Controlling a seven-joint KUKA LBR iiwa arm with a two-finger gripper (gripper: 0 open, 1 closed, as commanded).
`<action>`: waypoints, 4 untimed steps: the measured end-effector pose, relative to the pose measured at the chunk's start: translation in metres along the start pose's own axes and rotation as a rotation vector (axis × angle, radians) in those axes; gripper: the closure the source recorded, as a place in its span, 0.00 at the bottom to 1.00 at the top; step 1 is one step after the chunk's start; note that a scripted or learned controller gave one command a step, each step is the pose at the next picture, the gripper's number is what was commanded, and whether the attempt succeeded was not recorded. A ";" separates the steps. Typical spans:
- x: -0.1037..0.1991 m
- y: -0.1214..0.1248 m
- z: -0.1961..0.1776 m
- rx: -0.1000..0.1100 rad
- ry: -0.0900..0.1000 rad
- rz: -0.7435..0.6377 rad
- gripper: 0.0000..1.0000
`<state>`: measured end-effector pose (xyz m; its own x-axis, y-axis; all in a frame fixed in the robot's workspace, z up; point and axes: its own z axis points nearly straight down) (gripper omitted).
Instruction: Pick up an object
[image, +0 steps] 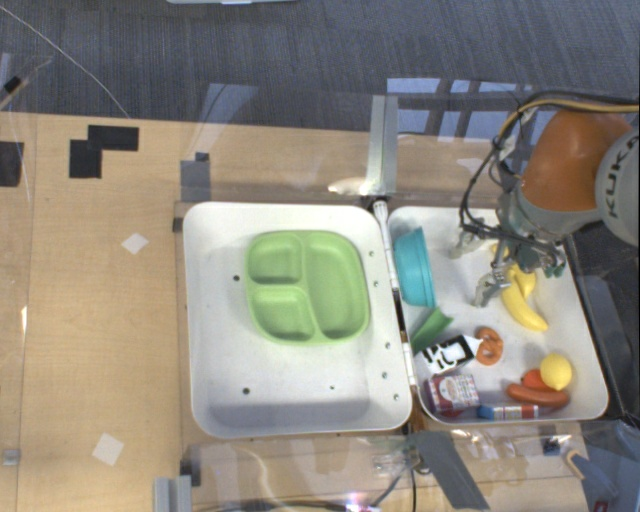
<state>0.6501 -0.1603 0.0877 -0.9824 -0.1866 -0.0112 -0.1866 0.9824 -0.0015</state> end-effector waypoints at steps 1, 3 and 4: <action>0.050 0.023 -0.002 0.002 0.000 0.152 0.00; 0.015 -0.025 0.000 0.002 0.000 0.371 0.00; 0.010 -0.025 -0.016 0.005 -0.015 0.365 1.00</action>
